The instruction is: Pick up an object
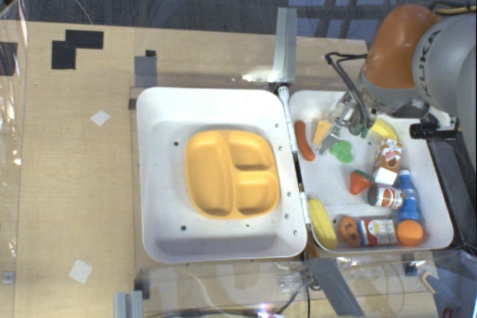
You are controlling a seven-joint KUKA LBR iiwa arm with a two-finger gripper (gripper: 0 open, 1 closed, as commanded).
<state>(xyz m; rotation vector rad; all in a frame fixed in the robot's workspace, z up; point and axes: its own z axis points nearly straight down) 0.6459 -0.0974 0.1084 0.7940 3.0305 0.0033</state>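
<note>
The right bin (328, 186) holds several toy foods. My gripper (337, 132) hangs low over its upper left part, between a yellow cheese wedge (321, 132) and a green broccoli piece (343, 153). A red sausage (303, 141) lies along the bin's left wall. A yellow banana (383, 130) sits just right of the gripper. Nothing can be seen held in the gripper.
Further down the right bin lie a strawberry (360, 181), a sauce bottle (387, 160), a blue bottle (407, 199), a corn cob (320, 221), a lying bottle (370, 231) and an orange (410, 233). The left bin (164, 112) bears a yellow divided plate (231, 173).
</note>
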